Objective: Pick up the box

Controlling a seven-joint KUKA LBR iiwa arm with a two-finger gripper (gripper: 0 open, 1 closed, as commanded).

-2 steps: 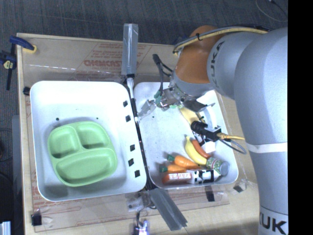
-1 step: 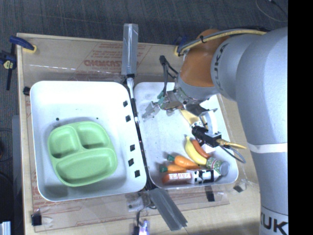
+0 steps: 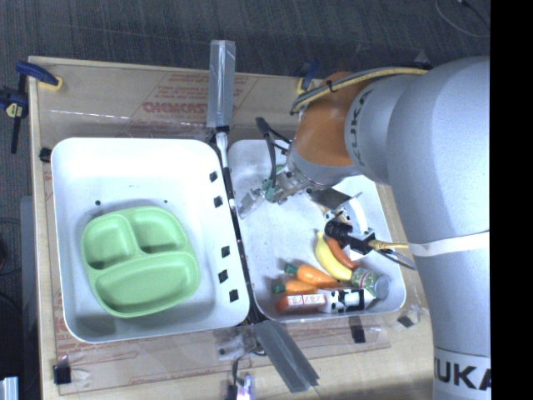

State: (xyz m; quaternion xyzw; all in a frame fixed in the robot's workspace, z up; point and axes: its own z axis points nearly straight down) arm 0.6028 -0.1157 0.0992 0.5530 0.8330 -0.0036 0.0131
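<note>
Box (image 3: 305,303), red and flat, lying along near edge of right bin (image 3: 279,240), touching carrots (image 3: 310,277) and just beside banana (image 3: 330,257). Hand (image 3: 271,188) low over far left part of same bin, well apart from box; open or closed, cannot tell. Green divided plate (image 3: 141,261) in left bin (image 3: 83,165). Both bins on desk (image 3: 125,98).

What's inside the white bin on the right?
In the right bin: a banana, carrots, a red box and a bottle near its front. The grey arm covers the bin's back corner, so that part is hidden.
</note>
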